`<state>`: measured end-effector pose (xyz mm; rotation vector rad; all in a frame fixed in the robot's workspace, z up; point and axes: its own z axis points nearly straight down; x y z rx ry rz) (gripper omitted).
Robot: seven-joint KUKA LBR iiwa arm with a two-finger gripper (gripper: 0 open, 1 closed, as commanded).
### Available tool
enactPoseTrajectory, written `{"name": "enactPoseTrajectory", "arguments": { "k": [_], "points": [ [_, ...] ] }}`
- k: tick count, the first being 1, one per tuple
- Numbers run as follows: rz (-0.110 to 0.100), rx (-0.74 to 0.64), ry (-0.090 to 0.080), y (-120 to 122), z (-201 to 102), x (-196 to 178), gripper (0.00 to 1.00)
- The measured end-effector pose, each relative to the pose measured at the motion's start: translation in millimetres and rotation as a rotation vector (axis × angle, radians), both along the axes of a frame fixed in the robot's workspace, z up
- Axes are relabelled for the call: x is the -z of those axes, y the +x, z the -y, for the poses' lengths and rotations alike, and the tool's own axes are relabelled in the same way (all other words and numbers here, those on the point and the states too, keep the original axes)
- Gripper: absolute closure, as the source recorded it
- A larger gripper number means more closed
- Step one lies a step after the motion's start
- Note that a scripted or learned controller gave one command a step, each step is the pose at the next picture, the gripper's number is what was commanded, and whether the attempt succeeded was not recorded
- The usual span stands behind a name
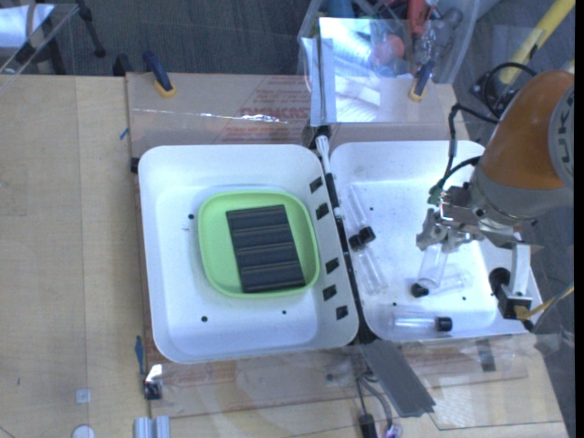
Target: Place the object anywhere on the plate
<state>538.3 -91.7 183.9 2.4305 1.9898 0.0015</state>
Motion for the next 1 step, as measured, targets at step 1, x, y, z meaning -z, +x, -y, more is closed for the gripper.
{"name": "enactPoseTrajectory", "arguments": {
  "k": [1],
  "points": [
    [0.000, 0.000, 0.000, 0.0, 0.2, 0.0, 0.00]
  ]
}}
